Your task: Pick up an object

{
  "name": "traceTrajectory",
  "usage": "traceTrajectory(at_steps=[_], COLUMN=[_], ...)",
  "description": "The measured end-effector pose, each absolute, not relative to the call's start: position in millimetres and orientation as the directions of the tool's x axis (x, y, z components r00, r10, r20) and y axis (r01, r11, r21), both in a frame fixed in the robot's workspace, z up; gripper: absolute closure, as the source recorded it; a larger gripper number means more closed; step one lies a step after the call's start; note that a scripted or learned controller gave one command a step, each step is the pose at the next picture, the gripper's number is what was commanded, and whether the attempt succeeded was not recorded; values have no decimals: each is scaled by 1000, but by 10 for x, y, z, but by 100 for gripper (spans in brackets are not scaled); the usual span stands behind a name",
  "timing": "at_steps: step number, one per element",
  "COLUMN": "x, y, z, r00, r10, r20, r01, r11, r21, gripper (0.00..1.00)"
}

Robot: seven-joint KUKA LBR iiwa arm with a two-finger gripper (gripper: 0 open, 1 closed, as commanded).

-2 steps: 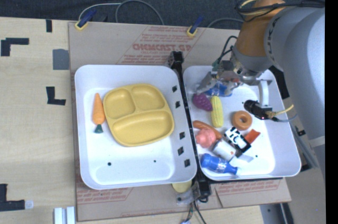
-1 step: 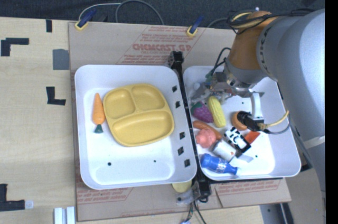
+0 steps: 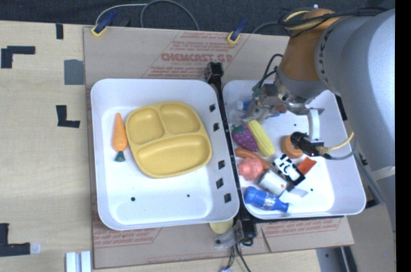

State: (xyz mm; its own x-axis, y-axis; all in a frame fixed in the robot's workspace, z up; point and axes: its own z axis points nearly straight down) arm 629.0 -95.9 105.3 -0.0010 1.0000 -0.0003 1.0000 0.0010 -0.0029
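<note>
While L bin holds plate, carrot, R bin w/ toys.

Left bin: yellow divided plate; toy carrot just left of it.
Right bin: corn cob, purple grapes, blue bottle, pink toy.
Claw: over right bin's far-left part, above the corn.
</note>
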Motion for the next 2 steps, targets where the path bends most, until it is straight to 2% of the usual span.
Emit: traceTrajectory(at_steps=[1, 2], x=[6430, 5901], y=[-70, 130], z=[1896, 1839], r00=[-9, -2], r10=[1000, 1000], r20=[2, 0], r01=[1000, 1000], r11=[9, 2], r21=[6, -4], gripper=[100, 100])
